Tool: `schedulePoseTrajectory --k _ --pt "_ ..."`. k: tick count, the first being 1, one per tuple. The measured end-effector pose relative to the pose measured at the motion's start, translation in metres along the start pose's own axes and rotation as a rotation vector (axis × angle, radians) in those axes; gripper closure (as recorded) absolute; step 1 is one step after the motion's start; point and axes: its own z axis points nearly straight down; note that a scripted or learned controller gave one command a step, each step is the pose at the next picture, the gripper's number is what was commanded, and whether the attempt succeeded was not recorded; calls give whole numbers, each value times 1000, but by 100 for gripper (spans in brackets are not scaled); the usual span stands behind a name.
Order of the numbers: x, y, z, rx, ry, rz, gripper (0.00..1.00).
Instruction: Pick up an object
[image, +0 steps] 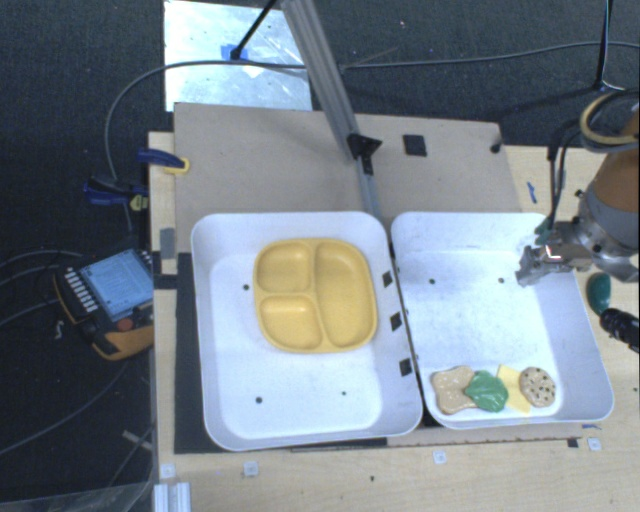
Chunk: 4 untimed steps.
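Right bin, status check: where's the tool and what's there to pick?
Tool at right bin upper right edge, nothing seen in it. Toy foods bunched at near wall: cookie, green piece, tan piece. Path down to them open.

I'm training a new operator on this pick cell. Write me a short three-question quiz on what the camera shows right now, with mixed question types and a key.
1. True or false: the yellow divided plate lies in the right bin.
2. Multiple choice: where in the right bin do the small food items, such as the chocolate-chip cookie and the green leafy piece, sit? A) far edge B) centre C) near edge
3. Fill in: the tool sits over the ____ bin.

Key: 1 false, it lies in the left bin; 2 C; 3 right.
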Motion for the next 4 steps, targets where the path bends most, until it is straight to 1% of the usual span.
schedulePoseTrajectory --k 1,2,3,4 --pt "46 9 -3 1 2 -3 100" --pt "95 28 -11 1 3 -4 100" --pt "149 48 3 2 3 -4 100" --pt "198 57 -2 2 4 -4 100"
